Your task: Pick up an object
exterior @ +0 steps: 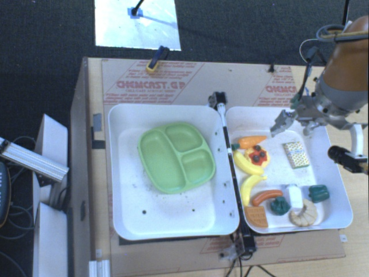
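My gripper (pixel 297 126) hangs over the back of the right bin (pixel 340 212), open, with nothing between its fingers. One fingertip (pixel 281 123) points left toward an orange carrot (pixel 252 141). A patterned sponge-like block (pixel 296 154) lies just below the gripper. Further forward lie two yellow bananas (pixel 248 165) (pixel 251 186), a red-topped pizza piece (pixel 258 154), a red sausage (pixel 266 196), a waffle square (pixel 258 216), a dark green broccoli (pixel 281 206), a white piece (pixel 295 196), a green pepper (pixel 319 193) and a beige ring cookie (pixel 304 214).
The left bin (pixel 130 212) holds a light green divided plate (pixel 176 157). A divider rail (pixel 226 154) runs between the bins. The arm's orange band (pixel 351 51) rises at the right. A black fixture (pixel 346 157) juts in over the right bin's edge.
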### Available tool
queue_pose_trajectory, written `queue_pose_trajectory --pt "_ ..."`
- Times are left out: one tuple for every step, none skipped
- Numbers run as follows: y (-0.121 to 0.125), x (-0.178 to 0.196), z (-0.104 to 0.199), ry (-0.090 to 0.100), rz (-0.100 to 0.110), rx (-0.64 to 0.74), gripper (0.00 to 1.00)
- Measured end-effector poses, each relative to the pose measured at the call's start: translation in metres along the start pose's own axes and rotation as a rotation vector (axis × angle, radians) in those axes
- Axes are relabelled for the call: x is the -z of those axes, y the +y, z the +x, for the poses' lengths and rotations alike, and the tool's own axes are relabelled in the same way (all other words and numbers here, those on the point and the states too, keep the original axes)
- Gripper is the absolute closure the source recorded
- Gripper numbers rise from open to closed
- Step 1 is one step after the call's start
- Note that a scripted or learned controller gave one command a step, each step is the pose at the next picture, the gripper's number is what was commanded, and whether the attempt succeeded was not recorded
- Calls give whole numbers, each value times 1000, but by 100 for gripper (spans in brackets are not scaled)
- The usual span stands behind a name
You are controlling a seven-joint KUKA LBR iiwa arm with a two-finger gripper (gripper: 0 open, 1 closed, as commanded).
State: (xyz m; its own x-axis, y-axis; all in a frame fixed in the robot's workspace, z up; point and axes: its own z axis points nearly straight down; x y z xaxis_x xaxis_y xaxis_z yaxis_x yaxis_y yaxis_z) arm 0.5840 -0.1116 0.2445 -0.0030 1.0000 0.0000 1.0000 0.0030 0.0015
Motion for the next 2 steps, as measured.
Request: queue_pose_trajectory --pt "9 -129 -17 0 3 -2 0" --pt "62 -160 3 0 0 1 0"
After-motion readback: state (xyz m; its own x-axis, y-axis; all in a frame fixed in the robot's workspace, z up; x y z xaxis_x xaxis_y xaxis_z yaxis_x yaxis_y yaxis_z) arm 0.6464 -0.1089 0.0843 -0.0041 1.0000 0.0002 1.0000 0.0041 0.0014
